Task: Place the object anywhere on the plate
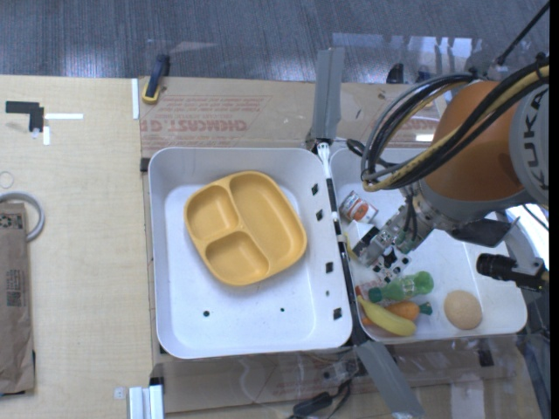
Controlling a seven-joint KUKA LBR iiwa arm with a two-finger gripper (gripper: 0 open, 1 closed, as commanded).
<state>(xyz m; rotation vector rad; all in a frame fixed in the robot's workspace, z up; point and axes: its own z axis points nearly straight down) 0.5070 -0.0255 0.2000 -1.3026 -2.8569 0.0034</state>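
A yellow plate [244,226] with three compartments lies in the left bin [170,321], nothing on it. My gripper [382,253] hangs low in the right bin [507,321], near its left wall, just above a cluster of toy food. That cluster holds a yellow banana [389,319], an orange carrot [404,310] and a green bottle-like piece [414,284]. A small red-and-white can [356,208] lies just up and left of the gripper. A tan egg [463,310] rests at the bin's lower right.
The orange and grey arm [476,147] with its black cables covers the upper part of the right bin. A metal divider [327,103] runs between the bins. A brown paper bag [13,295] and a roll of tape lie on the wooden bench at far left.
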